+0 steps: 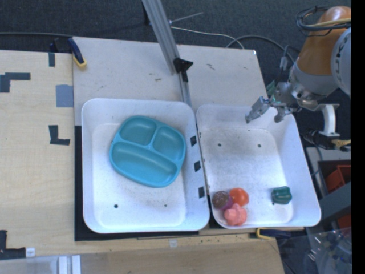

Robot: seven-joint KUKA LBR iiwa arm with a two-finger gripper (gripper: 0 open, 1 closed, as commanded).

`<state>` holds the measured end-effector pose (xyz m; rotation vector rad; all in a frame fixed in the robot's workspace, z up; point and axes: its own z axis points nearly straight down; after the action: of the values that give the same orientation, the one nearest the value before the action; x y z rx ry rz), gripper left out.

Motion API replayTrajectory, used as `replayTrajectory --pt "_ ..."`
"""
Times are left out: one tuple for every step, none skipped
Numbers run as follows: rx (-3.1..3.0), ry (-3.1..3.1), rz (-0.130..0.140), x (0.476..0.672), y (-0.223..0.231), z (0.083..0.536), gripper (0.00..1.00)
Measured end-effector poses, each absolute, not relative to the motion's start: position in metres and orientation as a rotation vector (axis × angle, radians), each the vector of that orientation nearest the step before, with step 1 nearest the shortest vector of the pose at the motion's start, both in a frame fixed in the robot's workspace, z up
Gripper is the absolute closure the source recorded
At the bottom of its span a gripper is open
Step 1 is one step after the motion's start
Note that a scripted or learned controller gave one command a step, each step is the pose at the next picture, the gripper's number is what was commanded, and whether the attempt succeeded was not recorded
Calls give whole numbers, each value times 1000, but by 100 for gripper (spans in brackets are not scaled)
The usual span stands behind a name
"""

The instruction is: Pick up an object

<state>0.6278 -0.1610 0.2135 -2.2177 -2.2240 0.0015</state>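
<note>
The end effector (266,111) hangs spread and empty; the purple ball (221,199), orange ball (239,197) and pink toy (234,214) touch (crowding risks a slipped pinch)

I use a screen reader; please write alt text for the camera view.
The arm's tool hovers over the right bin's far edge, holding nothing. Four small objects lie near its front: purple, orange, pink, green. The left bin holds a blue divided plate.
</note>
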Motion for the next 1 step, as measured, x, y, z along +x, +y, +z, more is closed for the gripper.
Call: replayTrajectory --pt "-2218 -2224 2 628 -161 214 0"
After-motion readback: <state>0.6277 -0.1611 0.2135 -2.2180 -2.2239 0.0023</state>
